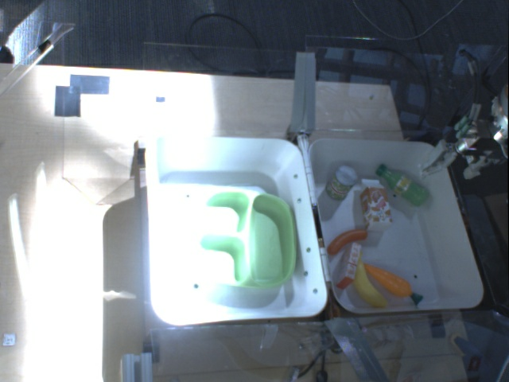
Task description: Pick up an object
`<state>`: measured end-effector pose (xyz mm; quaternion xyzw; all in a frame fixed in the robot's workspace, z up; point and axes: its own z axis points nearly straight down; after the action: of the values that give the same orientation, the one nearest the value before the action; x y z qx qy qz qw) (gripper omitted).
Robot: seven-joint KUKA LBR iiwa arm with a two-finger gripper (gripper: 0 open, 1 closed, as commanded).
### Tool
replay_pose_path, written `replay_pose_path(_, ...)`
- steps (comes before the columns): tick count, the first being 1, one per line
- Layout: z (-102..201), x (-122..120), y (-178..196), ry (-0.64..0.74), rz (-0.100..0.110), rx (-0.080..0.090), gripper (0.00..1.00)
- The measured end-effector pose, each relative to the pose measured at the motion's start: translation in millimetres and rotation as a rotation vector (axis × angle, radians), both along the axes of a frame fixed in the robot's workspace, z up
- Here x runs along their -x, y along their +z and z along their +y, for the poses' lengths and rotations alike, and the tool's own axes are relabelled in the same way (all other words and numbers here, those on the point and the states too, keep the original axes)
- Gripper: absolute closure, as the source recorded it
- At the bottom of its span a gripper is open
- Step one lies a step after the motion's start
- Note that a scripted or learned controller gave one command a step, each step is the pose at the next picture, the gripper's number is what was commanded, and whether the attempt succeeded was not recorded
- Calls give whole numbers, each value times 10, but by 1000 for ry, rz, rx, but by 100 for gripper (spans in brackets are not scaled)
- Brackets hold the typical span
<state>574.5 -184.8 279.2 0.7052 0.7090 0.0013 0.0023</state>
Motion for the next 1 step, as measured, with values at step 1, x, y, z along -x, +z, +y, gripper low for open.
replay_pose_path(1, 544, -124, -1407, -327, 1, -3, 0)
